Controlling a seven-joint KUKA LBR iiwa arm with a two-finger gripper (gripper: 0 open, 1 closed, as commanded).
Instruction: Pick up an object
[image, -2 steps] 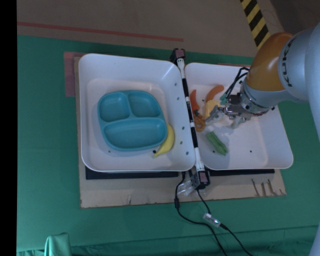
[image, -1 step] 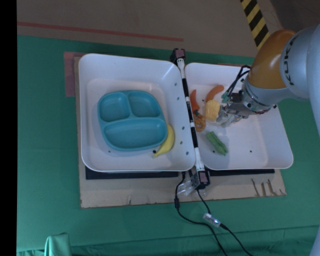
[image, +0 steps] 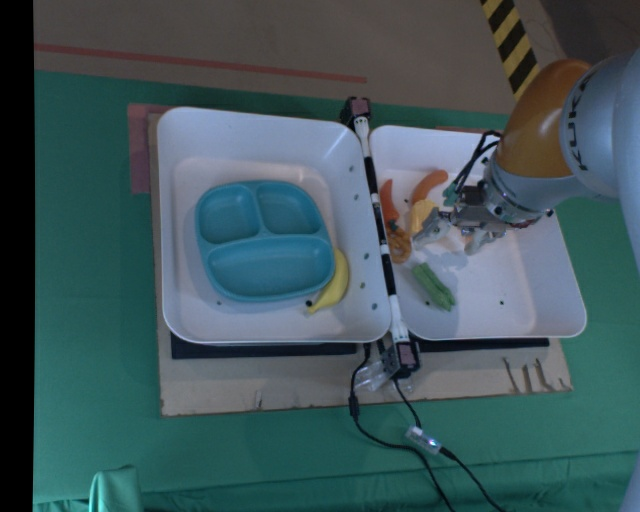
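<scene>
A green cloth (image: 90, 300) covers the bench. A brown cardboard sheet (image: 250, 395) lies on it beneath two shallow white plastic bins: the left bin (image: 200, 135) and the right bin (image: 540, 300), placed side by side. A black cable (image: 440, 470) runs from the junction at their front edge toward the lower right. Yellow-and-black hazard tape (image: 510, 40) marks the floor at the upper right.

End effector (image: 452, 228) low over right bin (image: 540, 300), reaching in from the right. Just left of it, touching or nearly so: yellow piece (image: 420, 213), orange pieces (image: 431, 184) above and red-orange pieces (image: 390, 205) further left. Green pod (image: 434, 285) below and slightly left. Far left, in left bin (image: 200, 140): blue divided plate (image: 264, 240), banana (image: 334, 287) at its lower right edge.
</scene>
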